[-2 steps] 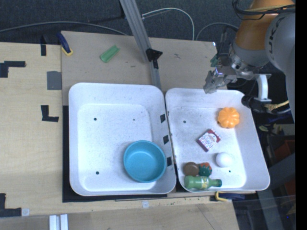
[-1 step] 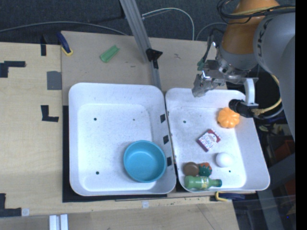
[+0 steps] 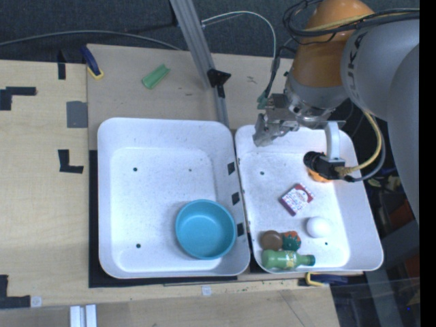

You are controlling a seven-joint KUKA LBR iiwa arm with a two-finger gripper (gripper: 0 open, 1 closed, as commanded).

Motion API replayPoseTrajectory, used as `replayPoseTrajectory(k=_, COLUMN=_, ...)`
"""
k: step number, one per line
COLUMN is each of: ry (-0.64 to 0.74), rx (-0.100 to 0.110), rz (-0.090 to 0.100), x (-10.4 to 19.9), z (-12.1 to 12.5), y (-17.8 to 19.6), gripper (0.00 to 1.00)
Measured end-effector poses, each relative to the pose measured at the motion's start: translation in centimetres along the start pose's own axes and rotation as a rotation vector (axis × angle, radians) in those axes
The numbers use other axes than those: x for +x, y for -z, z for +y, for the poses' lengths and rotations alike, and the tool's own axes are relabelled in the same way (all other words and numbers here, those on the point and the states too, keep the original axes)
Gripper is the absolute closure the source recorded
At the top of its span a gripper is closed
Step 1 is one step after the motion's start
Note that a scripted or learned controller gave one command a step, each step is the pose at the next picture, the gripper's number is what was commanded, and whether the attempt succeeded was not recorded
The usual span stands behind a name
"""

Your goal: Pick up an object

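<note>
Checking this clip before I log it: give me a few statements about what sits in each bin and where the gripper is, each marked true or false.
1. The blue bowl sits in the left bin. True.
2. The gripper hangs over the left bin's near edge. False: it is over the far end of the right bin.
3. The white ball lies in the right bin. True.
4. The green bottle stands upright in the left bin. False: it lies on its side at the right bin's near edge.
5. The red and white packet is inside the bowl. False: it lies on the right bin's floor.
</note>
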State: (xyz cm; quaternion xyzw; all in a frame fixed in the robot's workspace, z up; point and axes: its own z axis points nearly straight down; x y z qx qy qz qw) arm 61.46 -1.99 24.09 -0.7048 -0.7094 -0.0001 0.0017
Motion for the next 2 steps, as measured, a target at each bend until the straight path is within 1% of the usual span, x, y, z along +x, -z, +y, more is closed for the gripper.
replayPoseTrajectory(k=1, ry=0.0, rx=0.0, rz=0.0, x=4.8, z=-1.7, y=0.6, gripper=1.0)
replayPoseTrajectory(k=2, ry=0.0, rx=0.003, rz=-0.002, x=10.2, z=-4.1, y=-0.9, gripper=1.0)
